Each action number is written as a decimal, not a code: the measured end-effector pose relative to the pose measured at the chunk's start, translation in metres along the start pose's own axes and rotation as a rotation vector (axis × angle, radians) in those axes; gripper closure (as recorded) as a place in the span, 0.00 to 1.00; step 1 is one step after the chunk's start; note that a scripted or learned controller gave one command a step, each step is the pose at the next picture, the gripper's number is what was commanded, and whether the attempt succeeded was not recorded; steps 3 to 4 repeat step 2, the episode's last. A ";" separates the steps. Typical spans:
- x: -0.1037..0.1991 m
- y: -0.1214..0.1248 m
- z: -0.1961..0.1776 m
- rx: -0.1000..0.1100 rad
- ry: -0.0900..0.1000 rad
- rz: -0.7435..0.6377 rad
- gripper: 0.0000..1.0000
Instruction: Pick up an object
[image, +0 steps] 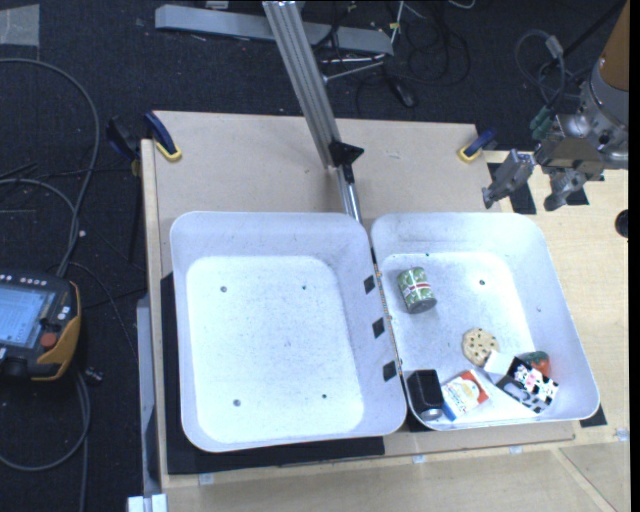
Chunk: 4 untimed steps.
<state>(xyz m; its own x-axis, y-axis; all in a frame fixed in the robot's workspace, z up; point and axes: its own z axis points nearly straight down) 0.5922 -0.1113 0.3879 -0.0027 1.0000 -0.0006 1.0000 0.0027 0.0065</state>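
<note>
Black box (425, 391) sits at the right bin's (540, 250) front corner; beside it a packet (466, 391), cow toy (529, 381), cookie (480, 346), green can (417, 289) farther back. Gripper (537, 187) (fingers spread, grasping nothing) hovers beyond the bin's far rim.

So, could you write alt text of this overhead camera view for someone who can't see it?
A robot gripper hangs open above the far right corner of the right white bin, holding nothing. That bin holds a green can, a cookie, a black block, an orange-and-white packet and a black-and-white toy; the left white bin sits alongside.
</note>
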 end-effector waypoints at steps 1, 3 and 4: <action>-0.001 0.000 -0.007 0.006 0.000 0.001 1.00; -0.041 -0.017 0.141 0.015 0.002 0.005 1.00; -0.041 -0.017 0.141 0.015 0.002 0.005 1.00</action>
